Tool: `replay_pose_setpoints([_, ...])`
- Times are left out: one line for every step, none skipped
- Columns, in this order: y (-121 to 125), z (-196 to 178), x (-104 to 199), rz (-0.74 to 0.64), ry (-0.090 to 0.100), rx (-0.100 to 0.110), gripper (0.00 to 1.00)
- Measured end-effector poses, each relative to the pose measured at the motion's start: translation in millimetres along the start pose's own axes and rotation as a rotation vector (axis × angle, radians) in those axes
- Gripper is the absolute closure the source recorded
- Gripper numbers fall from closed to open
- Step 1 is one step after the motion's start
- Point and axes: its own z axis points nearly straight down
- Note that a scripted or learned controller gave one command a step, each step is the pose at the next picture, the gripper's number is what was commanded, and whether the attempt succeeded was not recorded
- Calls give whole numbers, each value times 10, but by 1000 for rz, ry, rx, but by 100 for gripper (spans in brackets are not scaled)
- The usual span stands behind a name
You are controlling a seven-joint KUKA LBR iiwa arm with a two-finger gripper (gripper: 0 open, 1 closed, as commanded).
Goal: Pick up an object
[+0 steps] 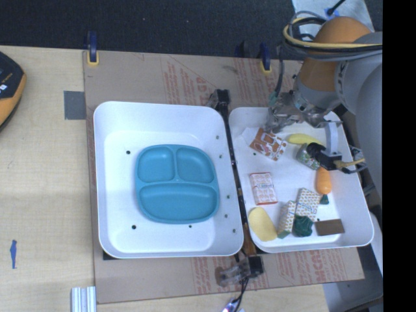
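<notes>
My gripper (281, 117) hangs over the back left part of the right bin (364, 236), just above and behind a brown and white patterned packet (268, 143). Nothing can be seen held in it. To its right lies a small yellow banana (301, 138). An orange carrot (324, 181) lies further forward on the right side. A pink printed box (263, 188) sits near the bin's middle. At the front lie a pale yellow lump (262, 223), two patterned packets (308, 203), a dark green piece (301, 226) and a brown block (329, 227).
The left bin (110, 174) holds a blue divided plate (177, 182). A black clamp (221, 99) sits between the bins at the back, and another fitting (237, 272) at the front. A yellow and black device (8, 86) lies at the far left.
</notes>
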Motion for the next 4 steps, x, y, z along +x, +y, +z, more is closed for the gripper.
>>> replay_pose_setpoints([-5,13,2,0,0,2,0])
replay_pose_setpoints([-59,-776,824,-3,6,23,0])
replay_pose_setpoints([-81,-722,167,9,1,28,0])
replay_pose_setpoints([-79,-719,419,2,4,31,0])
